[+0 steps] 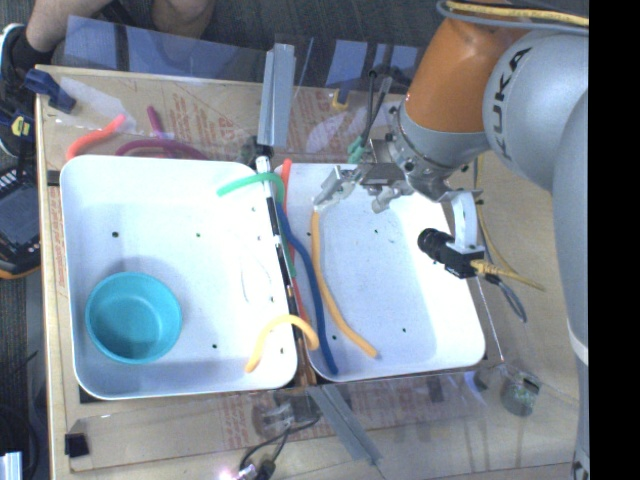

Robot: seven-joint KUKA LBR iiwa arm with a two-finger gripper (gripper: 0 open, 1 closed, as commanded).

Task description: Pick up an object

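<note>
The hand (362,190) hovers at the right bin's (440,348) twelve-o'clock edge; whether it is released or clenched I cannot tell. The orange tube (330,298) lies toward seven o'clock from it, its long axis running roughly twelve to five.

even, fairly bright overhead light; the bins (200,368) nearly wash out to white. soft shadow under the arm (520,78). mild blur, edges slightly soft.

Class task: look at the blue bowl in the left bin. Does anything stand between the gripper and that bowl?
Yes. The gripper hangs over the right bin; the two bins' adjoining rims and the coloured flexible strips draped along them lie between it and the blue bowl.
</note>
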